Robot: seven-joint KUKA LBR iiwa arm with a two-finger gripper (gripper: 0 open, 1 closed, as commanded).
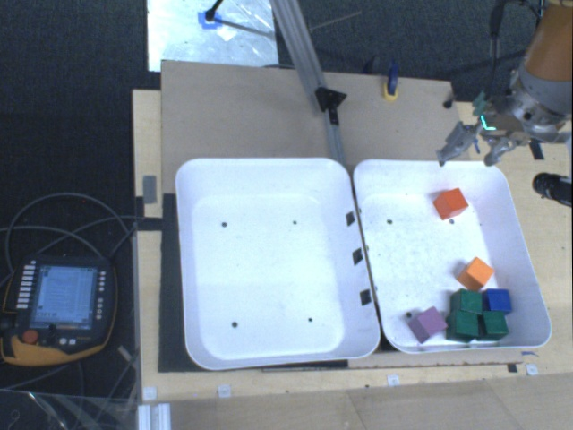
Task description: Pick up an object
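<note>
- Gripper, two grey fingers on the grey arm w/ orange band, sits at far right, over the back rim of the right bin; fingers spread apart, nothing between them.
- Nearest front edge, right shallow white plastic bin: purple cube at front, tilted, just left of the green cluster.
- Green blocks: dark green, packed touching each other in the front-right corner; looks like 3, exact count hard to tell.
- Blue cube: 1, touching the green cluster at its back right.
- Small orange cube: 1, just behind the greens, tilted, near touching them.
- Red-orange cube: 1, alone toward the back of the right bin, well apart from the front cluster, near and below the gripper; no obstruction around it.
- Left shallow white plastic bin: beside the right one, rims touching at centre; 4 dark dots on its floor.
- Black clips: 3 along the shared rim.
- Teach pendant, yellow-black w/ lit screen, on dark floor left of bench, cables looped round it.
- Grey metal pole slants across the far bench edge behind the bins; blue-yellow clamp near it on the board.
- Shiny foil sheet farthest back, w/ blue tape mark.
</note>
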